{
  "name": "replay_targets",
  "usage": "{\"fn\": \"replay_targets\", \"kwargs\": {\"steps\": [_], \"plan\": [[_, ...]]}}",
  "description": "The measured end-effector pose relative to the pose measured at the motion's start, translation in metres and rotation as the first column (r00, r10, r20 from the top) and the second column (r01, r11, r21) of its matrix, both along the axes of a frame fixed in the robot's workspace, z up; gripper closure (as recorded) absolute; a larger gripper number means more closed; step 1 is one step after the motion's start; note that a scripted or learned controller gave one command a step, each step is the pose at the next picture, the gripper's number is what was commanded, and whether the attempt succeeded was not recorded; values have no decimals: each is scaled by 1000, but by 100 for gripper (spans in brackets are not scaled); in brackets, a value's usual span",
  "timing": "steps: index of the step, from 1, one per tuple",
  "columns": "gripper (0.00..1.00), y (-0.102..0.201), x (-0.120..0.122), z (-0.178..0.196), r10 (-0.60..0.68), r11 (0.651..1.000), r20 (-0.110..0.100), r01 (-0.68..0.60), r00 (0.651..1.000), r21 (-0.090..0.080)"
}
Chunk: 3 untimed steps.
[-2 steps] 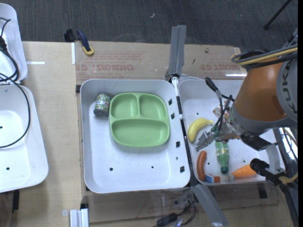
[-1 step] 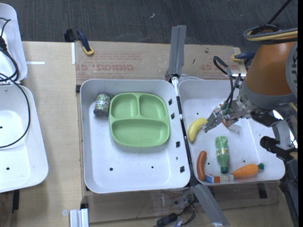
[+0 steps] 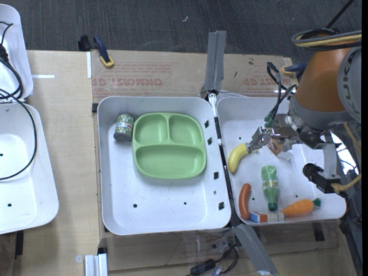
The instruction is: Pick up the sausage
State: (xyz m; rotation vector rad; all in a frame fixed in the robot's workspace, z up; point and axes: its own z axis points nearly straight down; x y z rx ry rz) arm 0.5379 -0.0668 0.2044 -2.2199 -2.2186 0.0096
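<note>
The sausage (image 3: 245, 200), orange-red and slightly curved, lies near the front left corner of the right bin (image 3: 322, 125). My gripper (image 3: 258, 140) hangs over the middle of that bin, well behind the sausage and apart from it. Its tip is just beside the upper end of a yellow banana (image 3: 235, 157). Nothing shows as held.
In the right bin a green bottle (image 3: 269, 187) lies right of the sausage, with a carrot (image 3: 299, 207) and a small red, white and blue box (image 3: 268, 217) along the front wall. The left bin (image 3: 167, 211) holds a green divided plate (image 3: 169, 145) and a small can (image 3: 123, 127).
</note>
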Motion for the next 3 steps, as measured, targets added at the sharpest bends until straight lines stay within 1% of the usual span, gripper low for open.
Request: {"fn": "replay_targets", "kwargs": {"steps": [1, 2, 3], "plan": [[0, -35, 27, 2, 324, 946, 1, -324, 946, 2], [0, 50, -11, -16, 357, 934, 0, -357, 934, 3], [0, 5, 6, -16, 575, 818, 3, -575, 818, 3]]}}
